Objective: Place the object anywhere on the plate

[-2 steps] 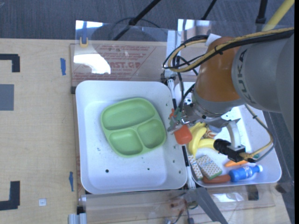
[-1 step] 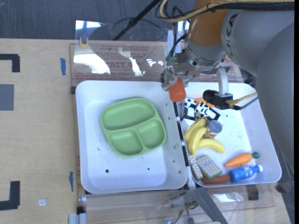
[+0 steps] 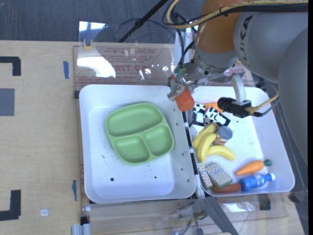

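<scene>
Jaws [image 3: 179, 88] closed on small orange object [image 3: 185, 102], held above divide between the two bins, green three-section plate [image 3: 140, 132] lying in left bin [image 3: 93, 146], well apart from object

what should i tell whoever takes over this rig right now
Gripper: shut on a small orange object, lifted over the divide between the two bins.
Green plate: in the left bin, nothing on it.
Right bin: bananas, carrot, blue bottle and other items.
Done: object picked up.
Left: carry it left, release over the plate.
</scene>
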`<state>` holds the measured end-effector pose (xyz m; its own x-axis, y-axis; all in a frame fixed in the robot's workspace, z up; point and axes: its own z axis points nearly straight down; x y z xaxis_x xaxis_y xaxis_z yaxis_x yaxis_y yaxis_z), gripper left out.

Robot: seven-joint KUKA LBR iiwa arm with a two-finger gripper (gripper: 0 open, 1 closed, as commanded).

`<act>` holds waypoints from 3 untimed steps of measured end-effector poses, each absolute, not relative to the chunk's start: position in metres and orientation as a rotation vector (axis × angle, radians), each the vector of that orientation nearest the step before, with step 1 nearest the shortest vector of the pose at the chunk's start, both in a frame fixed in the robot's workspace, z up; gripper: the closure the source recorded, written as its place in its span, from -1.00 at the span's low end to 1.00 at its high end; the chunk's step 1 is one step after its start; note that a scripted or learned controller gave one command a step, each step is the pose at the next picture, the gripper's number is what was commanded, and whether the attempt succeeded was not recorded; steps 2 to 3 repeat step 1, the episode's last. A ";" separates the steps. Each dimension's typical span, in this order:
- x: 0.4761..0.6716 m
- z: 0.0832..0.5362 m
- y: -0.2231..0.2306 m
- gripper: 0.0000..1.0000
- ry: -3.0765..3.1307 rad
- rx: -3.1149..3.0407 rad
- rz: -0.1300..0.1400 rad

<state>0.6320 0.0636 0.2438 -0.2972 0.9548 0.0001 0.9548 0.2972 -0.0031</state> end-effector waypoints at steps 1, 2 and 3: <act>0.632 0.244 0.064 -1.00 -2.529 -1.861 0.003; 0.632 0.244 0.064 -1.00 -2.529 -1.861 0.003; 0.632 0.244 0.064 -1.00 -2.529 -1.861 0.003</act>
